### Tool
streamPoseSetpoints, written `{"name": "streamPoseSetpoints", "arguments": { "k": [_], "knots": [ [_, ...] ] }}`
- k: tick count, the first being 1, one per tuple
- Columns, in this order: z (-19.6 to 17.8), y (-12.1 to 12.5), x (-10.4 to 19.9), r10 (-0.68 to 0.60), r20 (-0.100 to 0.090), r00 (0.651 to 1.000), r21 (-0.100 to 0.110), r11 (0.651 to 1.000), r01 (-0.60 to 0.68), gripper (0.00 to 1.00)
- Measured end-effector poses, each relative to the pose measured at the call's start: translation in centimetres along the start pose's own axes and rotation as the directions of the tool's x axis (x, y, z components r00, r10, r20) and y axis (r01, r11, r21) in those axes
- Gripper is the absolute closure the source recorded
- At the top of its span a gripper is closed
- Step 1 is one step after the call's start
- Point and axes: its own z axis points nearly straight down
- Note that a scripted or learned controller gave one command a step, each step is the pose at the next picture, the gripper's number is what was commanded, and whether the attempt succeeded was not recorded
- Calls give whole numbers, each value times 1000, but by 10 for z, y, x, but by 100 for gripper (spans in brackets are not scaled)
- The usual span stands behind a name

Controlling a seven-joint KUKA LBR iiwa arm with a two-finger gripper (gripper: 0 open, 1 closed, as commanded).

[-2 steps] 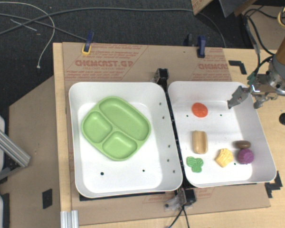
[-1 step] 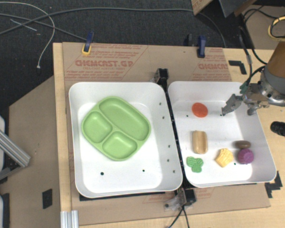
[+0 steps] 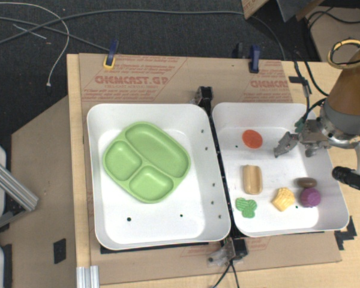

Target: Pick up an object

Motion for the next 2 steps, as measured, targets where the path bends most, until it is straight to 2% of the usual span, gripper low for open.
{"name": "streamPoseSetpoints", "arguments": {
  "k": [1,2],
  "knots": [
    [-13,1,0,0,1,1000,-5,1000,0,100],
    [-73,8,-5,-1,4,1000,-8,1000,1,100]
  ]
}}
